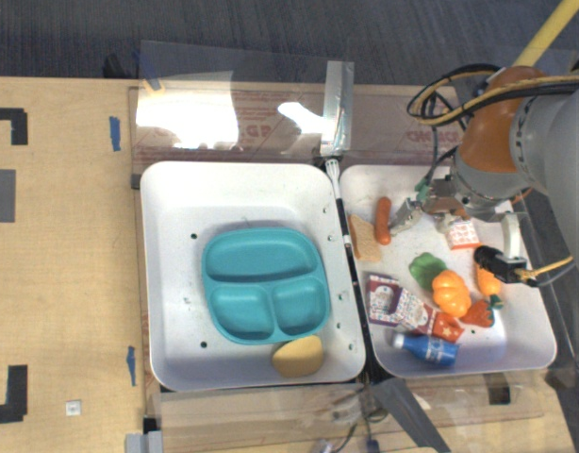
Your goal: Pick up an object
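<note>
Beside the sausage (384, 220), hovered low with gripper (404, 217) fingers apart (nothing grasped); pick not yet made.

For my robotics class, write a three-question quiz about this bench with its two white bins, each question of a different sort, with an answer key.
1. True or false: the teal three-compartment plastic tray lies in the right white bin.
2. Multiple choice: what touches the tray's near edge? A) a blue bottle B) a tan rounded bread-like lump C) a red sausage
3. Fill in: the gripper hovers beside the red ______ near the right bin's far left corner.

Key
1. False: it lies in the left white bin.
2. B, the tan rounded bread-like lump; the blue bottle is in the right bin.
3. sausage, the red toy sausage.
</note>
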Controlling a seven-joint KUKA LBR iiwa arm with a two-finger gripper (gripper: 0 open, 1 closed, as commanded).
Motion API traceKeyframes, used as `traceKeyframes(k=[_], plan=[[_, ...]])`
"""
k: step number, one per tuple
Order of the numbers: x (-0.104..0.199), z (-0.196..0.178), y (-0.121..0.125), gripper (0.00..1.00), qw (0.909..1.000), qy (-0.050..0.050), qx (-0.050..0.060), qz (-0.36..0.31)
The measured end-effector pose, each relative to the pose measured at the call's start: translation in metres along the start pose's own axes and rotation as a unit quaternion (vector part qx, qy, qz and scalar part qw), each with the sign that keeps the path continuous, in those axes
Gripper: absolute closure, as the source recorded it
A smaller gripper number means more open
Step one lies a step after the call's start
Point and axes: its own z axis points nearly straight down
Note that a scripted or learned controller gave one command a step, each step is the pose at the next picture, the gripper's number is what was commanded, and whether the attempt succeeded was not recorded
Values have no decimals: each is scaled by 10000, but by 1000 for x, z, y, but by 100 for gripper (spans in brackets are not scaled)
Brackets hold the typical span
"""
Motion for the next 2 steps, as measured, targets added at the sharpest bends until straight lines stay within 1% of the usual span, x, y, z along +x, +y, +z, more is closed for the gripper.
traceKeyframes(k=[1,2], plan=[[20,-8,-16,0,9986,-84,-62,-517],[27,-1,-30,0,9999,17,-8,-132]])
